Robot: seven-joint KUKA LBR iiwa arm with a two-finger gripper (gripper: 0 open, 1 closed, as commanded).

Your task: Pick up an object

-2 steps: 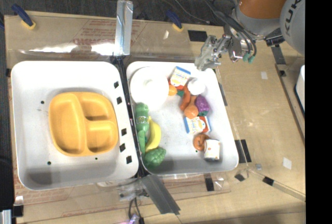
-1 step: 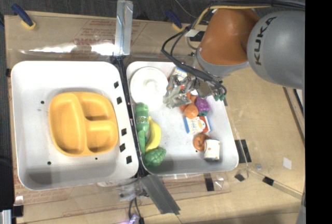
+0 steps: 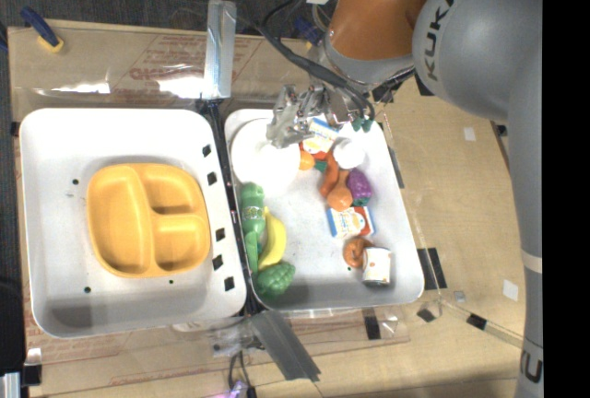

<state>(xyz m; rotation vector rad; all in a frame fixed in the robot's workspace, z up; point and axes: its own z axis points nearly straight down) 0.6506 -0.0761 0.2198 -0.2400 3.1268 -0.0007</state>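
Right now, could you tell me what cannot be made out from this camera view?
- Tool: its metal blurs over the right bin's far rim; open or shut is unreadable.
- Toy pile beside the tool: pieces overlap, so the lower ones are hidden.
- Small carton: its print is too small to read.
- Yellow tray in the left bin: it covers the floor beneath.

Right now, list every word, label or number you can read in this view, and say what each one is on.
"KUKA": white letters on the grey arm, running up its casing.
Red print on the cardboard sheet behind the bins: too faint to read.
Print on the small blue and white carton in the right bin: too small to read.
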